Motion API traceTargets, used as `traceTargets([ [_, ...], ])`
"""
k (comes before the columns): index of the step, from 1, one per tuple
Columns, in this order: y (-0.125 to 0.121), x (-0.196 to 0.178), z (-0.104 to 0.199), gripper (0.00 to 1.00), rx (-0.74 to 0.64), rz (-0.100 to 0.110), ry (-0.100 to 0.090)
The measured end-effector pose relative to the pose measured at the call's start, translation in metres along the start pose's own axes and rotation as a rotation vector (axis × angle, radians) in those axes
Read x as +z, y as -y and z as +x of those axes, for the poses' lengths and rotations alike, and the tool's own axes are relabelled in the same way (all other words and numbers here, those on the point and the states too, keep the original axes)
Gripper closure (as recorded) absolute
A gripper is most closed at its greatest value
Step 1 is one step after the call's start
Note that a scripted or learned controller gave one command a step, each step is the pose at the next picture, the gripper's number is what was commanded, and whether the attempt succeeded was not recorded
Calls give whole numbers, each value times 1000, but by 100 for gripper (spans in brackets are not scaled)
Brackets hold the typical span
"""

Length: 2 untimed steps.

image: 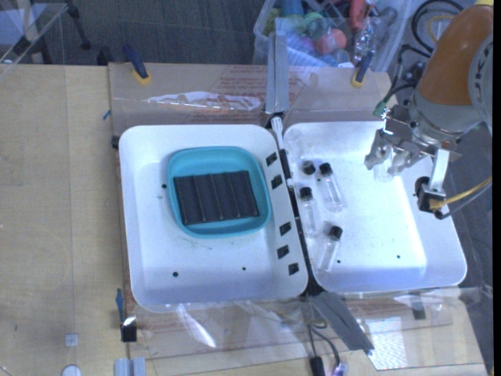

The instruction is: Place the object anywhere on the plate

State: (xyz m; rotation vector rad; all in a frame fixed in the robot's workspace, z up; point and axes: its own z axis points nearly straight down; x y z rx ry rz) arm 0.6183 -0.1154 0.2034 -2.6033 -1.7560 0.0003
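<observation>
A teal plate lies in the left bin, and a dark ridged slab fills its middle. Several clear vials with black caps lie in the right bin near the divider: one toward the back, one beside the divider, one nearer the front. My gripper hangs over the back right part of the right bin, to the right of the vials and apart from them. Its fingers stand open with nothing between them.
A raised divider with black clips separates the two bins. A clear tub of coloured toys stands behind the bench. The arm's orange band and a yellow cable hang over the right bin's right side.
</observation>
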Motion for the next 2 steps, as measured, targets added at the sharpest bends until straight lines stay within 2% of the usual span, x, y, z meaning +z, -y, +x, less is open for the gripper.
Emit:
traceTargets([
  [1,0,0,0,0,0,0,0],
  [2,-67,-15,-40,0,19,-2,2],
])
